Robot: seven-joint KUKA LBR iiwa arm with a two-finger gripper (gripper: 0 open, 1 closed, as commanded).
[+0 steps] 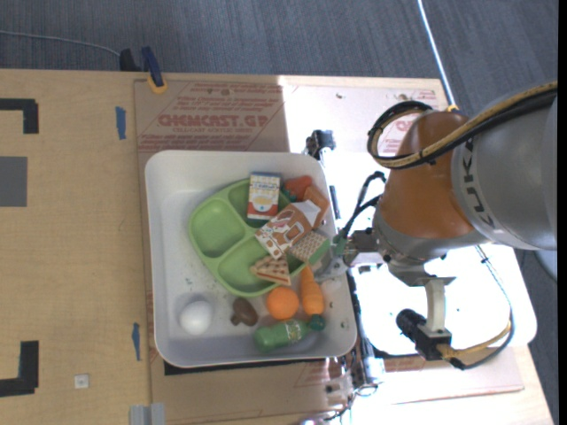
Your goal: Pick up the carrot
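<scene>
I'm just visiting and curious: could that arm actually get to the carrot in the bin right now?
Probably yes. The carrot lies near the bin's right wall with its top uncovered, close by the arm. An orange and a green bottle crowd it, so a clean grab looks tricky.

carrot hemmed by orange, bin wall, open above

I see two bins side by side on the counter; the left bin holds everything. A divided plate lies in its middle, with a small carton at the plate's far edge. The carrot lies near the bin's right wall, touching a round fruit on its left. A bottle lies along the near wall, and a ball sits in the near left corner.
</scene>
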